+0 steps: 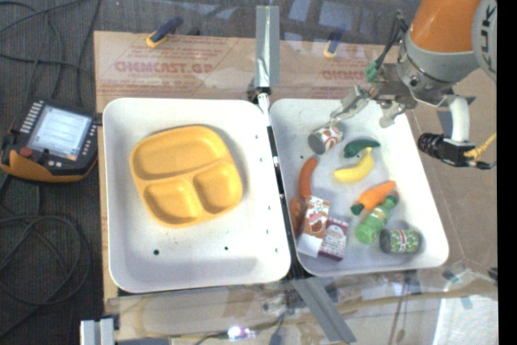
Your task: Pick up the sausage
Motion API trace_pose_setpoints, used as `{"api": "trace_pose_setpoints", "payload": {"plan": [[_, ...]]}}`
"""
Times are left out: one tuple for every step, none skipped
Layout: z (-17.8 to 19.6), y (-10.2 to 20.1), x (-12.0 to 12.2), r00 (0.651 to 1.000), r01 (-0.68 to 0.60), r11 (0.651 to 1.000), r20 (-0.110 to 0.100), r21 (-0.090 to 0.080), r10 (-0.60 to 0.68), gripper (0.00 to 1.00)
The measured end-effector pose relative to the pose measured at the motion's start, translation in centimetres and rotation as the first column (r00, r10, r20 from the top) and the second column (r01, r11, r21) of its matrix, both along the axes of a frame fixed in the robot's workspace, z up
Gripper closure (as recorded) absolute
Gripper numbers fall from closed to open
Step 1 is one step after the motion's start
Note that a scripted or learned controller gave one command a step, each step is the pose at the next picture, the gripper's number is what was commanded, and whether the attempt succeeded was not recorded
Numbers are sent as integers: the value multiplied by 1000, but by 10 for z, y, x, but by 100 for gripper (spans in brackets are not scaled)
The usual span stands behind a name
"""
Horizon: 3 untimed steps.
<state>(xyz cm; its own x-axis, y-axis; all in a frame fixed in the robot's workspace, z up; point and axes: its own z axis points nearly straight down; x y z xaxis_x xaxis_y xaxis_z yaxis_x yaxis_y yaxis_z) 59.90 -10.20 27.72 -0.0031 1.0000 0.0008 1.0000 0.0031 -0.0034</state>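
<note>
The sausage [307, 176] is a reddish-brown link lying lengthwise along the left wall of the right bin [428, 198]. My gripper [369, 110] hangs over the bin's far end, up and to the right of the sausage and well apart from it. Its fingers [348, 106] are spread open with nothing between them. A small tin can [325, 139] lies just below the left finger, between the gripper and the sausage.
Also in the right bin are a green pepper [360, 147], a banana [355, 167], a carrot [376, 195], a green bottle [372, 223], a dark round jar [401, 239] and two small cartons [323, 229]. The left bin [121, 254] holds a yellow divided tray [187, 173].
</note>
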Motion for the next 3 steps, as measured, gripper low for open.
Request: {"api": "trace_pose_setpoints", "payload": {"plan": [[-148, 9, -3, 988, 154, 988, -2, -2, -154, 0], [-188, 2, -15, 998, 58, 998, 11, -1, -58, 0], [-94, 23, 19, 979, -205, 979, 2, -1, 205, 0]]}}
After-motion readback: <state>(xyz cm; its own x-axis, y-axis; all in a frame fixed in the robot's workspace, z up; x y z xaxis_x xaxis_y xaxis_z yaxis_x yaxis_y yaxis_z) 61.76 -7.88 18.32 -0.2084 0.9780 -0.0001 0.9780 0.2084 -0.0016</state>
